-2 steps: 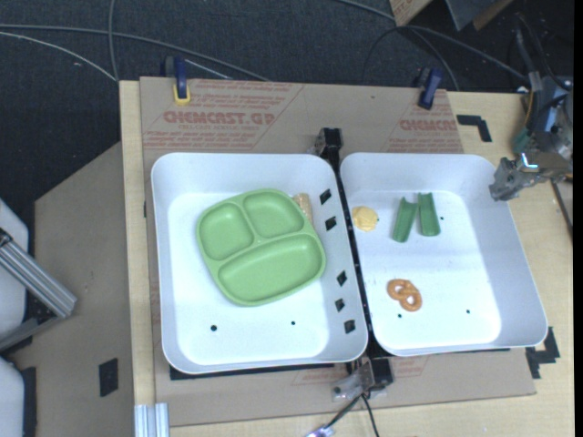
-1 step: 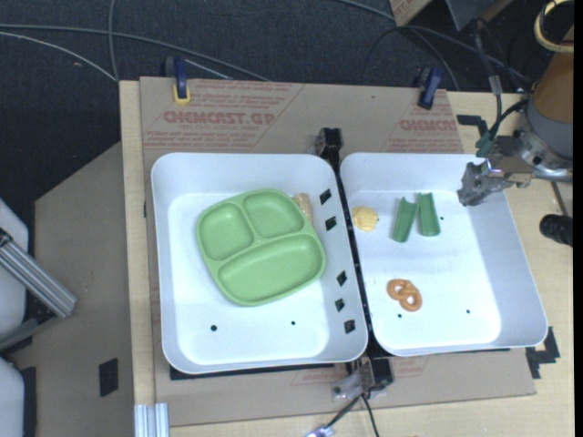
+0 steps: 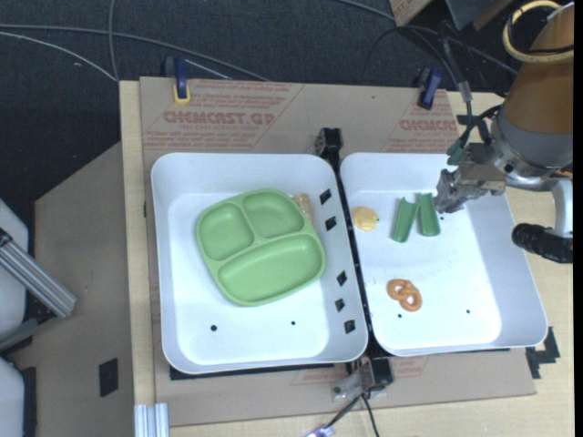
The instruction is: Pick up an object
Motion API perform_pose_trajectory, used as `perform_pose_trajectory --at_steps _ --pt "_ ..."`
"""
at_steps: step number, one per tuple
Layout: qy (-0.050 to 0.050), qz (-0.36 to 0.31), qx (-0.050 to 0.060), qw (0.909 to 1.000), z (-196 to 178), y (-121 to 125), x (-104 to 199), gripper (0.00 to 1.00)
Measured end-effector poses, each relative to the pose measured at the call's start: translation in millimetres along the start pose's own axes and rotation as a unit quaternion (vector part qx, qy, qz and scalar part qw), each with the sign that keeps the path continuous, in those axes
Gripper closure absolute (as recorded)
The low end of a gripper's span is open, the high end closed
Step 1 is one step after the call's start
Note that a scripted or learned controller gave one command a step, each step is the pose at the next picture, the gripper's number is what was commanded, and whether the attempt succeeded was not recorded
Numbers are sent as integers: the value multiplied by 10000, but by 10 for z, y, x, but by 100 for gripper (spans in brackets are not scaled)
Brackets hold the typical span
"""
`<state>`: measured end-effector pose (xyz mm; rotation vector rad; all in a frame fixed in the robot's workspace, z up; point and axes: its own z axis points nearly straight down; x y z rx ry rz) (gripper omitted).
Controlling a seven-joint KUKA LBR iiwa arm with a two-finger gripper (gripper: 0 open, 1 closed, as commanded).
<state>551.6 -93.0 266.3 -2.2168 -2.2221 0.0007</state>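
In the camera view the gripper [image 3: 446, 198] hangs near the right bin's [image 3: 510, 328] far edge, apparently touching the nearer green piece [image 3: 428, 216]; its grasp can't be judged, so center squarely over that piece before lifting.

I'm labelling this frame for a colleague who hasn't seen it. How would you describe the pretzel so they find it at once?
Start at the right-hand white bin. Below the two green sticks and the small yellow piece, nearer the bin's front edge, lies the pretzel. It alone is orange-brown and twisted into loops, lying apart from everything else.
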Motion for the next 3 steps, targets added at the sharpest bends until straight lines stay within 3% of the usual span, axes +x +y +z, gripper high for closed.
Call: perform_pose_trajectory --at_steps 3 --pt "0 4 2 10000 157 -267 1414 100"
